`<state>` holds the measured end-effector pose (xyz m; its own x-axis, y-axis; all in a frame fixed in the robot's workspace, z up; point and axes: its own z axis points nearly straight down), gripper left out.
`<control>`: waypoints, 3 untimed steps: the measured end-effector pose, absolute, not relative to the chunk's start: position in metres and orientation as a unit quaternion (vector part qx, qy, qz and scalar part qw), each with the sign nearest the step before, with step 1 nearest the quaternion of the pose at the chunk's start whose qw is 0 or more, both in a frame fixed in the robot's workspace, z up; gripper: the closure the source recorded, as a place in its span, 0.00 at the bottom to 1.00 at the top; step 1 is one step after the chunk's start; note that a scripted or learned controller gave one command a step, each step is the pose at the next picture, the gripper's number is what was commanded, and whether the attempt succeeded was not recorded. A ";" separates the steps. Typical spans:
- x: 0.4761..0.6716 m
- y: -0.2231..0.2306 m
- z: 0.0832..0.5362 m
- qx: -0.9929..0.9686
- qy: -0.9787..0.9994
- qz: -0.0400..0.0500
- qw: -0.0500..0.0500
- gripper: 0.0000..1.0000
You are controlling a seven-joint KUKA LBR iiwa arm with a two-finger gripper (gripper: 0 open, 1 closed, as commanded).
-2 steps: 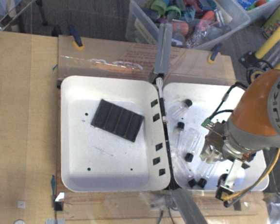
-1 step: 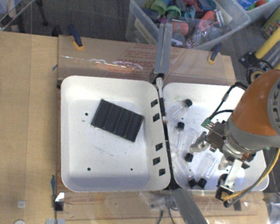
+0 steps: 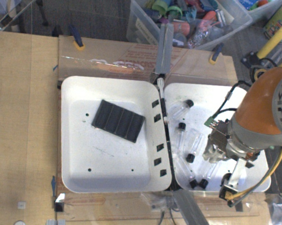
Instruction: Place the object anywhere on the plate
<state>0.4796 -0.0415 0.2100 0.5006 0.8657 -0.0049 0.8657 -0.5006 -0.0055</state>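
Observation:
The plate (image 3: 118, 121) is a flat black ridged rectangle lying a little tilted in the left bin (image 3: 72, 167). Several clear tube-like objects with black caps lie in the right bin (image 3: 201, 93): one near the back (image 3: 187, 105), one by the divider (image 3: 181, 125), one in the middle (image 3: 190, 157), and a pair at the front (image 3: 198, 183). My gripper (image 3: 214, 154) hangs low over the right bin, just right of the middle capped tube, below the grey wrist and orange band (image 3: 261, 108). The clear objects are hard to make out against the white floor.
A raised divider (image 3: 161, 136) with black clips separates the bins. A clear tub of colourful toys (image 3: 189, 13) stands behind the bench. Cables (image 3: 252, 188) trail from the wrist over the right bin's front corner. Wooden bench surface lies to the left.

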 end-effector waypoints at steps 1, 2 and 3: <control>0.480 -0.041 0.210 -0.866 -0.500 0.004 0.001 0.00; 0.480 -0.041 0.219 -0.866 -0.500 0.004 0.001 1.00; 0.480 -0.041 0.219 -0.866 -0.500 0.005 0.001 0.00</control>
